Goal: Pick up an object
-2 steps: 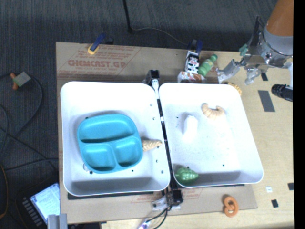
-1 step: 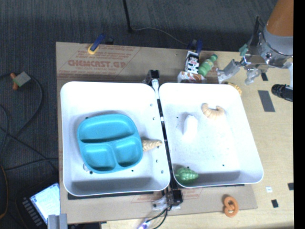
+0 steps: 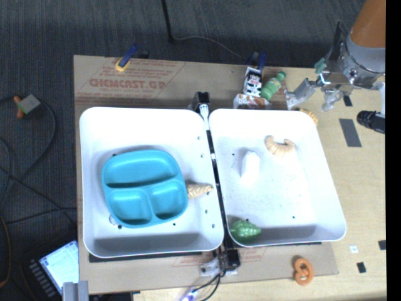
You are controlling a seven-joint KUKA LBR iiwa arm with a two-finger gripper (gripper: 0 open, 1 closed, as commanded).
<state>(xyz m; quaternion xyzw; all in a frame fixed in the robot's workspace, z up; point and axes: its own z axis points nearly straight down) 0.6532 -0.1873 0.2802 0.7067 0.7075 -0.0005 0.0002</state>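
Camera view, near edge first: an orange ring-shaped piece (image 3: pixel 304 270) lies on the bench w/ nothing touching it, just outside the right bin's (image 3: pixel 326 187) front rim. A green lumpy toy (image 3: pixel 244 230) sits in that bin's front-left corner, against the wall. Left bin (image 3: pixel 91 168) holds a blue divided tray (image 3: pixel 144 187), 3 compartments, taking up most of the floor. A small tan ridged piece (image 3: pixel 199 190) lies beside the tray's right edge, near the divider btwn bins.

Mid right bin: a white oblong obj (image 3: pixel 250 165), pale against the floor, hard to make out. Beyond it a tan curled piece (image 3: pixel 279 145) rests toward the back wall, apart from the white one.

Behind the bins, on the brown board: a small printed packet (image 3: pixel 250 88) and a green toy (image 3: pixel 270 86) side by side, and a blue-yellow clamp (image 3: pixel 127 58) at the board's far-left edge.

Far right: the arm's orange band (image 3: pixel 369 17) and the gripper (image 3: pixel 311 88) above the right bin's back-right corner, outside the rim, well apart from every obj in the bins. Can't tell how far the claw is parted; nothing visible in it.
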